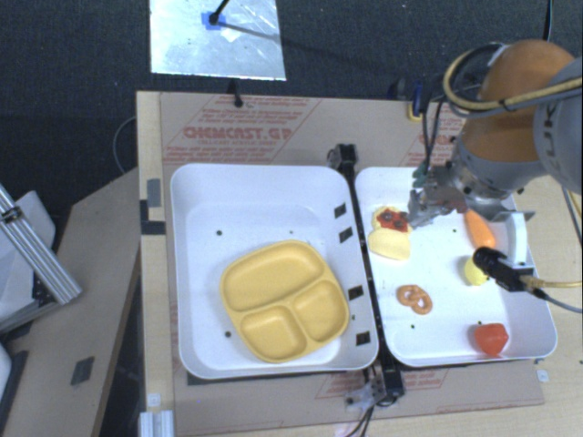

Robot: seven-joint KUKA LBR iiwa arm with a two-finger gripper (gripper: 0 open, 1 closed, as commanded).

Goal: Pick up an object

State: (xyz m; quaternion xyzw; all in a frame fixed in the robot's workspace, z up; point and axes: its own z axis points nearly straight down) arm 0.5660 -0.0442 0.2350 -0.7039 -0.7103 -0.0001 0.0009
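The right bin [444, 267] holds a yellow pizza-like wedge with red toppings [390, 235], a small pretzel [414, 298], a red tomato-like piece [491, 338], a yellow lemon-like piece [474, 272] and an orange carrot [479, 228]. My gripper [422, 209] is low over the bin's far left part, just right of the wedge's red-topped end. Nothing shows between its fingers. The arm's orange and grey wrist [510, 126] hides the bin's far right corner.
The left bin [196, 244] holds a yellow three-compartment tray [284, 299]. A black divider with clips [357, 244] runs between the bins. A silver sheet [217, 25] lies behind the bench. An aluminium rail [32, 253] stands at the left edge.
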